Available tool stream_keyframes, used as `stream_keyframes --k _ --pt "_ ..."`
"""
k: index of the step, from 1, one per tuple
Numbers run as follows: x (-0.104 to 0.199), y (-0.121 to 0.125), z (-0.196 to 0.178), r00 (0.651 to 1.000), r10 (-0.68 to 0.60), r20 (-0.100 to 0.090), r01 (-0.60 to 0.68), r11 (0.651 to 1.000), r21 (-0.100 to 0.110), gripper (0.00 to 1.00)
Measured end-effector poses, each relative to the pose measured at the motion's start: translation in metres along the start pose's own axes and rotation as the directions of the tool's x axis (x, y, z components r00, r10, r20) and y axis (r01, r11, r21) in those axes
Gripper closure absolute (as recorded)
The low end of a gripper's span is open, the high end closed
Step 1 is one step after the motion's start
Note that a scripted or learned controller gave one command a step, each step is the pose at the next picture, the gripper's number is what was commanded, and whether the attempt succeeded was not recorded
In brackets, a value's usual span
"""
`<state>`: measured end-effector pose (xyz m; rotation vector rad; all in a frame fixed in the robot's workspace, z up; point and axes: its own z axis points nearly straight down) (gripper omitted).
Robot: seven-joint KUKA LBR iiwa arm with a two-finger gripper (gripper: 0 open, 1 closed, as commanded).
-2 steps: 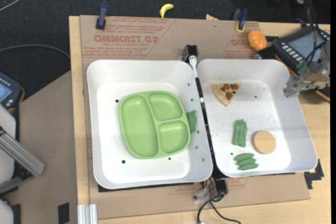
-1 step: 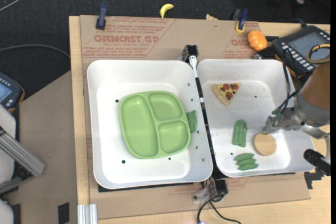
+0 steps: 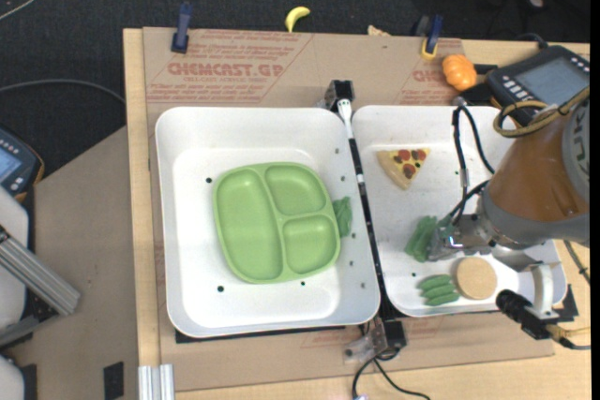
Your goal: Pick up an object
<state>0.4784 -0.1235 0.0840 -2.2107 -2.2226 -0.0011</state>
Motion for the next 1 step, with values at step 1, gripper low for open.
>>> stream_keyframes --k 1 --pt "-0.0007 0.0006 -0.0005 1.000 0.006 0.003 -0.006 1.000 -0.003 1.00"
